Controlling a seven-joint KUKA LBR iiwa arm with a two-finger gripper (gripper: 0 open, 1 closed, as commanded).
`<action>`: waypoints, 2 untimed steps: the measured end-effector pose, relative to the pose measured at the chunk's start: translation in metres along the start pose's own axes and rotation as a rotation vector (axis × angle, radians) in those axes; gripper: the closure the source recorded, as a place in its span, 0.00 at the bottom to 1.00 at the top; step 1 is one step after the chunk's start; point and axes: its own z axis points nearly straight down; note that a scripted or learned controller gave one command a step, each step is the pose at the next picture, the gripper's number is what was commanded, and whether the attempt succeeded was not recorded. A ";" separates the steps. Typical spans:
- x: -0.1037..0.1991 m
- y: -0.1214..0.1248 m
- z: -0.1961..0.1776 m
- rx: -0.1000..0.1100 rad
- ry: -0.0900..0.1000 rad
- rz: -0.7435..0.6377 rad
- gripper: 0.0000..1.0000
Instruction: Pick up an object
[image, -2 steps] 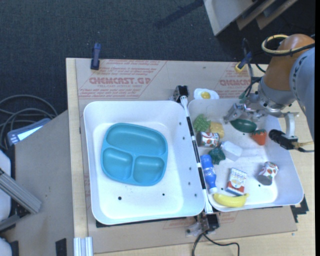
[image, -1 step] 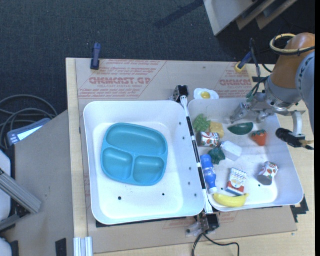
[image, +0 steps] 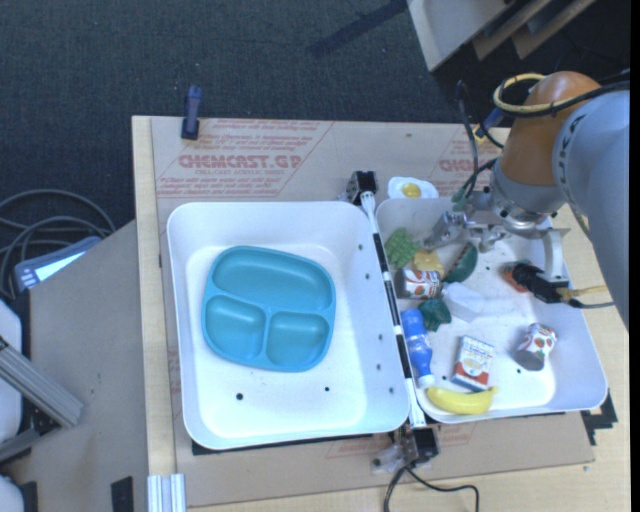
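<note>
I see the tabletop (image: 250, 160), a brown board printed with red lettering, carrying two white bins side by side. The left bin (image: 190, 330) holds a blue divided plate (image: 268, 307) near its centre. The right bin (image: 580, 375) holds the clutter. The grey arm (image: 590, 140), with its orange band, reaches over the right bin's far edge. Its pincer (image: 462, 228) sits low at the bin's far left corner, just beside a green leafy toy (image: 402, 247); I cannot tell whether its fingers are apart or together. A yellow banana (image: 460, 400) lies along the near edge. A small carton (image: 474, 361) lies just behind it. A blue bottle (image: 415, 345) lies against the left wall.
</note>
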 end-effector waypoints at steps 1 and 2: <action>-0.005 -0.023 0.000 0.001 -0.001 0.001 0.00; -0.067 0.008 -0.001 0.000 0.002 0.000 0.00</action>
